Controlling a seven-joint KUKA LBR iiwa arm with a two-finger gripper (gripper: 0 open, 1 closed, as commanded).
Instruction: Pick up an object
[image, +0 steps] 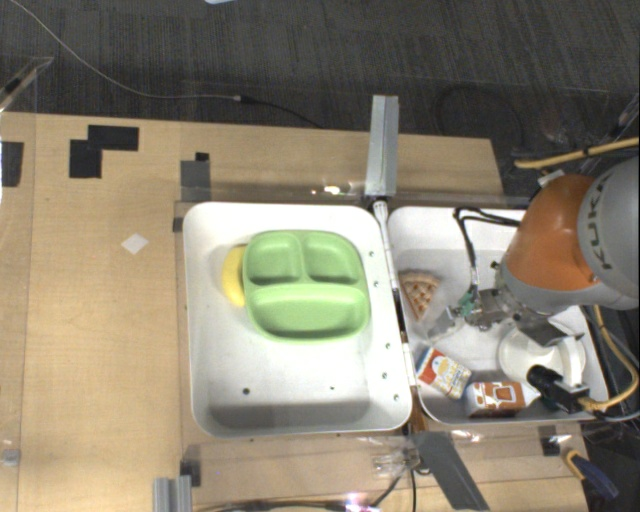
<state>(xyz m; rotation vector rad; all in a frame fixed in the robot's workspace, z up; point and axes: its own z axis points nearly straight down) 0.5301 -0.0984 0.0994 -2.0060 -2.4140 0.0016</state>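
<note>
In the right bin (440, 228), my gripper (464, 308) reaches down from the grey and orange arm (556, 248), hovering low over the bin's middle. Just left of it lies a brown waffle-patterned wedge (418, 294). In front of it, a small red and white carton (443, 372) lies flat, with a brown bottle-shaped item (497, 397) beside it at the bin's front wall. A white cup-like object (532, 354) sits under the wrist, partly hidden by the arm. Nothing can be made out between the gripper's tips.
The left bin (290, 395) holds a green divided plate (304, 283) with a yellow object (232, 276) poking out from under its left side. A metal post (382, 147) stands behind the wall between the bins. Cables run along the right edge.
</note>
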